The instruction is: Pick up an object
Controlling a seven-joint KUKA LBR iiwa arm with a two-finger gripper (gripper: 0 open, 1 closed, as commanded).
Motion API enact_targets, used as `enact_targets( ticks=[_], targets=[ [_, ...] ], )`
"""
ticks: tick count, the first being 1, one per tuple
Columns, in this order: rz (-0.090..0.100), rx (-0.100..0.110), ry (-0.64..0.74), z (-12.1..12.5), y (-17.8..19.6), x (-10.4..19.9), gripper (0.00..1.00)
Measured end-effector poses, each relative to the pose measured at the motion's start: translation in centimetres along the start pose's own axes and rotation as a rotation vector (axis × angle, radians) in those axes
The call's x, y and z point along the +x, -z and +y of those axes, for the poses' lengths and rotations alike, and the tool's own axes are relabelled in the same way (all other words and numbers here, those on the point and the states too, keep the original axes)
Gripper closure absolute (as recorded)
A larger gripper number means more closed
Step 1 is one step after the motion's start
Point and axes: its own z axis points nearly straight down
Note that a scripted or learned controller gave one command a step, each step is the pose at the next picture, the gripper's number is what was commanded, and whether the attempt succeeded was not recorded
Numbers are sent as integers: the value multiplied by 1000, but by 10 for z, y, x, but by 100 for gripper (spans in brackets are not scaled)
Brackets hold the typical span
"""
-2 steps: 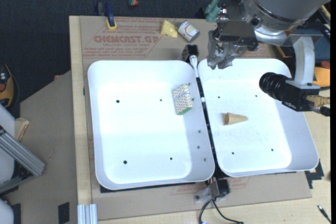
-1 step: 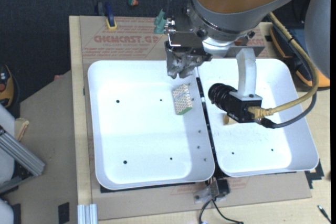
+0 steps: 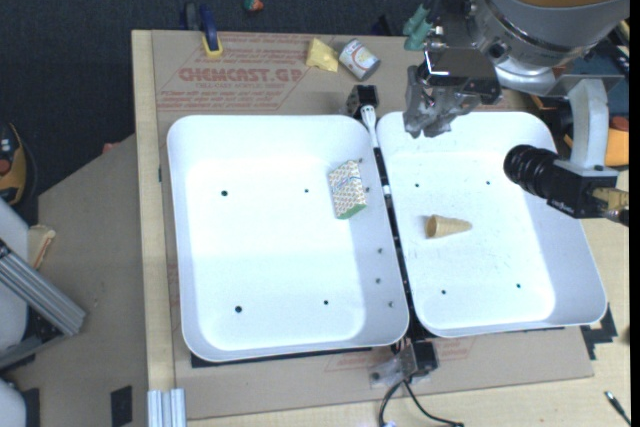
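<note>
Two white bins sit side by side on the surface. A tan cone (image 3: 447, 227) lies mid right bin (image 3: 560, 285), well apart from the tool (image 3: 428, 122), which hangs over that bin's far-left corner, its grip unreadable, likely poised for descent.

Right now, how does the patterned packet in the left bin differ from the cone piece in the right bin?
The patterned packet is flat and roughly rectangular, with a green-and-white print; the cone piece is plain tan and tapers to a point toward the right. The packet looks larger than the cone. The packet lies near its bin's upper right, close to the divider; the cone sits nearer its bin's middle. Both lie loose on white bin floors, apart from the gripper.
</note>
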Motion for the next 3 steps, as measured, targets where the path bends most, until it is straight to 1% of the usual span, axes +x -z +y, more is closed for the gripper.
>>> enact_targets(
  ticks=[1, 2, 3],
  targets=[
    [0, -7, -2, 1, 49, -79, 100],
    [-1, 15, 13, -2, -68, -17, 100],
    [1, 2, 12, -1, -63, 16, 100]
  ],
)
